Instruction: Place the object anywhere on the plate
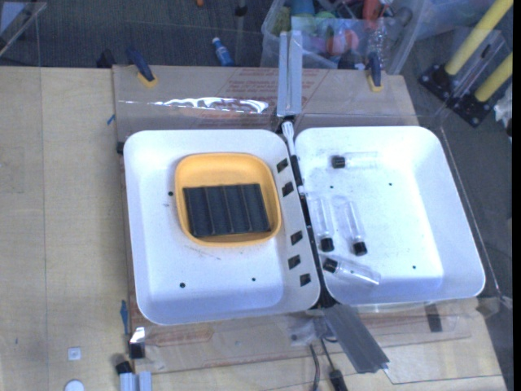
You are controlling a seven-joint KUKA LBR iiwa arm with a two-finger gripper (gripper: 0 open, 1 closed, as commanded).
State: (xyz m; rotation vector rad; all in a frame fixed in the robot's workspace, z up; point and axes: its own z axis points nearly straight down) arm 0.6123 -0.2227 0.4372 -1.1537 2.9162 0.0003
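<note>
A yellow, rounded-square plate [223, 170] sits in the left bin [155, 251], slightly above its middle. A dark grey ribbed block [226, 210] lies flat on the plate and covers most of its front half. In the right bin [419, 202] lie several clear tubes with black caps. One tube [352, 162] is near the back. Two tubes [323, 223] [352, 228] lie side by side near the bin's left wall. Another tube [351, 270] lies at the front left.
A ridge with small black tabs [294, 218] separates the two bins. A clear box of colourful toys [350, 15] stands behind the bench. Yellow poles [484, 27] lean at the back right. Small items lie off the bench's front left corner [130, 365].
</note>
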